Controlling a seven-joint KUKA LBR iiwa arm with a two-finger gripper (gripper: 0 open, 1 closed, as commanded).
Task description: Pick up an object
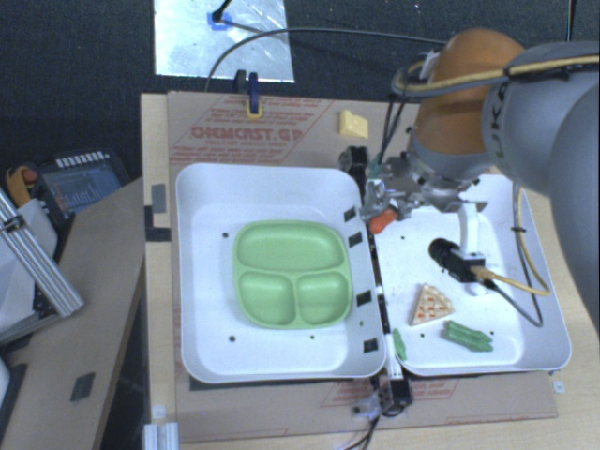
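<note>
Hovering over the right bin (553, 345) at its upper-left corner: the gripper (382, 204), its opening impossible to tell. Lying just below the gripper, a small orange object (380, 221). Sitting in the same bin, a pizza slice (430, 304) and a green bean pod (467, 336); resting in the left bin (202, 251), 1 green divided plate (291, 273).

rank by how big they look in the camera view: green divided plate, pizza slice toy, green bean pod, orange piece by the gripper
1. green divided plate
2. pizza slice toy
3. green bean pod, close to the pizza slice, so unsure
4. orange piece, partly hidden by the gripper
</note>
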